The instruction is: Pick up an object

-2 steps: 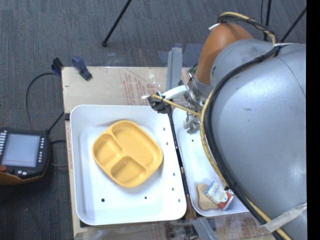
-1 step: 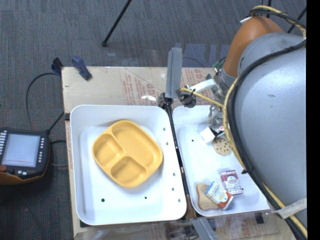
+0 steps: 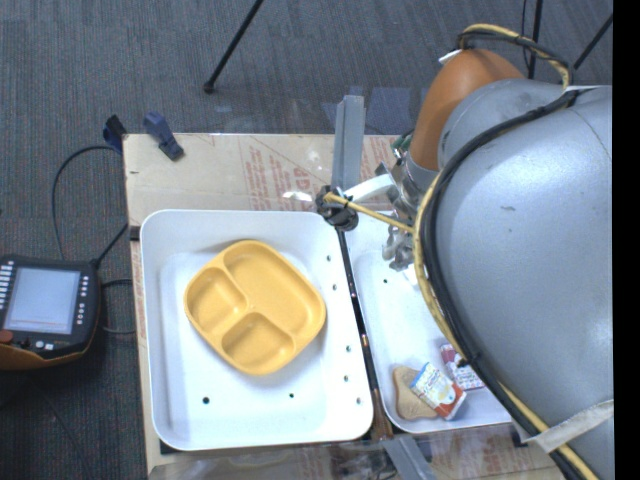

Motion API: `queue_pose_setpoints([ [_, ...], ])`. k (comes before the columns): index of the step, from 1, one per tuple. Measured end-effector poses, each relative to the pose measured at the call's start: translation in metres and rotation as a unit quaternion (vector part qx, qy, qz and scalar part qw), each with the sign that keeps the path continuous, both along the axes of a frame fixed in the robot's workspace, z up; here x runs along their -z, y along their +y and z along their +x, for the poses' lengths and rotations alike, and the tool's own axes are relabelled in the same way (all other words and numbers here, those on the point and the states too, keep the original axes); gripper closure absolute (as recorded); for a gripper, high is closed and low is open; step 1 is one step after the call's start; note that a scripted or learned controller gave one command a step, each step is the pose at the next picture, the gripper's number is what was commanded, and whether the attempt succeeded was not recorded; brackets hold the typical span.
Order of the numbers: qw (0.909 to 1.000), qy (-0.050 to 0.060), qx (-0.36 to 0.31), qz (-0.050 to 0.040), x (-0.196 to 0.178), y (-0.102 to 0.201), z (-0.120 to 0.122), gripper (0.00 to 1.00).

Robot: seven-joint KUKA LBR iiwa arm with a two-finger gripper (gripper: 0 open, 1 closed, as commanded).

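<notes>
Looming over the right bin, hiding most of it; gripper barely showing, its state impossible to tell. Lettering on the small packet blurring beyond reading.

arm hiding right bin, claw unseen

A divided plate lies in the left bin; packets in the right bin.

Open floor around yellow divided plate in left bin; right bin crowded by grey arm overhead, small packets near front corner
</notes>
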State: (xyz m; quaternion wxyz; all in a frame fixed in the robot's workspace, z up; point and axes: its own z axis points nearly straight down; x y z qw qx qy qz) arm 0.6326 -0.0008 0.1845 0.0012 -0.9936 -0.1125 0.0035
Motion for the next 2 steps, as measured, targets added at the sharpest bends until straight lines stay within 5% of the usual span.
queue_pose_setpoints([
  [1,0.9999,-0.001,0.015,-0.0012,-0.001,-0.071,0.001,1.00],
  [2,0.9999,-0.001,0.010,0.0006,-0.001,-0.008,-0.016,1.00],
])
